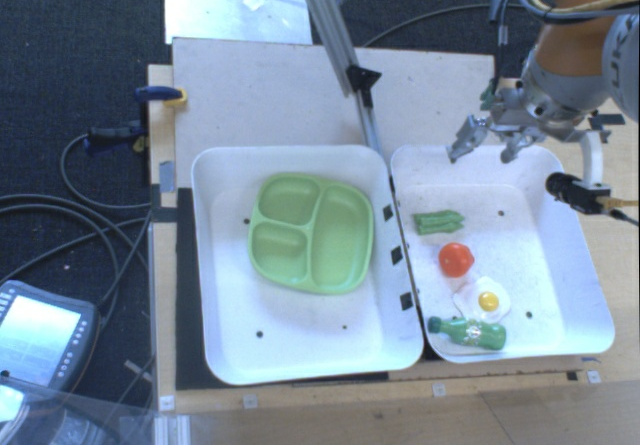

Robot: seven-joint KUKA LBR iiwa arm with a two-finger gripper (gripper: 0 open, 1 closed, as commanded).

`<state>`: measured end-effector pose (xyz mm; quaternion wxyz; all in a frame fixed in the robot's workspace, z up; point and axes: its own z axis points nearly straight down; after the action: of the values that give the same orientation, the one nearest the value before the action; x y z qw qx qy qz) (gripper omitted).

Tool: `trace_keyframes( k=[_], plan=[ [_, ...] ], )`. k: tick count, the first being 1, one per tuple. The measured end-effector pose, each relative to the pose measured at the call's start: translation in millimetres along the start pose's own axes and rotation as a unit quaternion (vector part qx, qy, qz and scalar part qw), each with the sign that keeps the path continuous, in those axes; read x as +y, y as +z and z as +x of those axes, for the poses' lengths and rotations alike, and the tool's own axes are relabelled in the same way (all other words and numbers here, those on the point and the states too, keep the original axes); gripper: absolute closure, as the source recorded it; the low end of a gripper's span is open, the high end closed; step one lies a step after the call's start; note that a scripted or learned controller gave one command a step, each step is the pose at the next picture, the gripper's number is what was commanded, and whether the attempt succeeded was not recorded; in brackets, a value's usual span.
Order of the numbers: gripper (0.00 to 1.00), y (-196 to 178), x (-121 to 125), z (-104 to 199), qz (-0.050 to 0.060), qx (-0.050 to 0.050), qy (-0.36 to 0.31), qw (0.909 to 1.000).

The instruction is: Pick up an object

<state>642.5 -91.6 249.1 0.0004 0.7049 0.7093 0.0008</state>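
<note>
Fingers hovering, nothing picked yet

Fingers of mine hang spread apart above the far rim of the right bin, with nothing between them. My arm, grey with its orange band, reaches in over that bin's far right corner.

Four candidates lie in the right bin, all in its left half and all apart from me. Nearest my fingers is a green toy vegetable, lying flat, possibly a pea pod though I cannot be sure. Just nearer the camera sits a red tomato. Beyond that comes a toy fried egg, and touching or just beside it a small green bottle lying on its side by the near rim.

The left bin holds a green divided plate, flat and well apart from my fingers.

As I judge it, the task has barely begun: no object is lifted, none is touched. What remains is everything that matters, namely choosing one, coming down over it, closing on it and raising it clear. The green vegetable looks like the shortest reach.
</note>
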Motion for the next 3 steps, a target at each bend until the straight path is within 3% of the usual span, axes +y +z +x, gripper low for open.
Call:
trace_keyframes(
  k=[1,3],
  plan=[
    [0.0,0.0,0.0,0.0,0.0,0.0,0.0,1.0],
    [0.0,110.2,-7.3,7.2,0.003,0.0,0.003,1.0]
  ],
)
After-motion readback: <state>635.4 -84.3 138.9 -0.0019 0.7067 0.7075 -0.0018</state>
